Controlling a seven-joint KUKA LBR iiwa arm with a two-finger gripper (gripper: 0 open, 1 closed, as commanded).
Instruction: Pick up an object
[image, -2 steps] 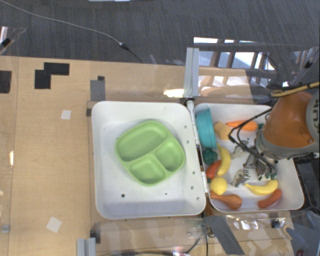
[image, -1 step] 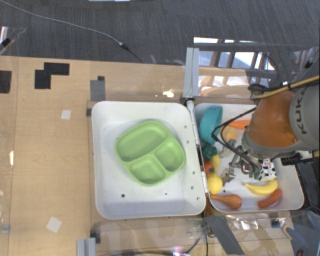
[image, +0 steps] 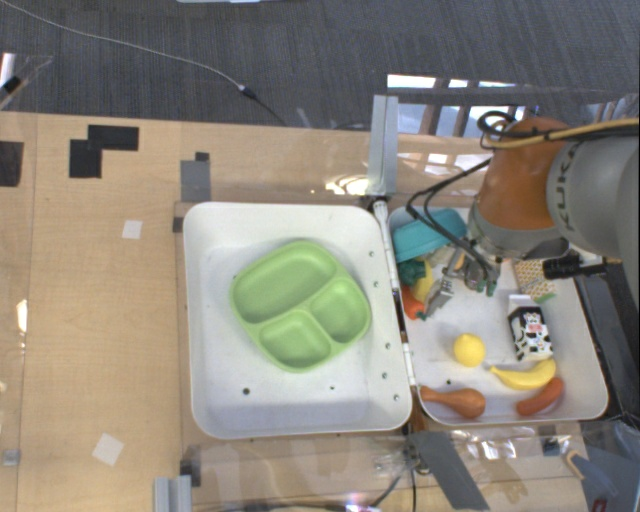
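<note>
Pick-up not yet accomplished: nothing was seen held between the fingers of the two-finger metal claw (image: 450, 283), which appeared partly spread and empty (its tips were small in view). The grey, orange-banded arm (image: 545, 195) was reached in from the right, wrist angled down-left. A round yellow lemon-like toy (image: 468, 349) was left just below the claw, a teal plastic piece (image: 420, 238) just above-left of it.

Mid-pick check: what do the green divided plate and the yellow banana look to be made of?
The green divided plate looks like moulded plastic with a matte finish: one even colour, soft rounded compartment ridges, no sharp glare. The yellow banana looks like a plastic or rubber toy: smooth uniform skin and a faint sheen, though real fruit cannot be ruled out.
</note>
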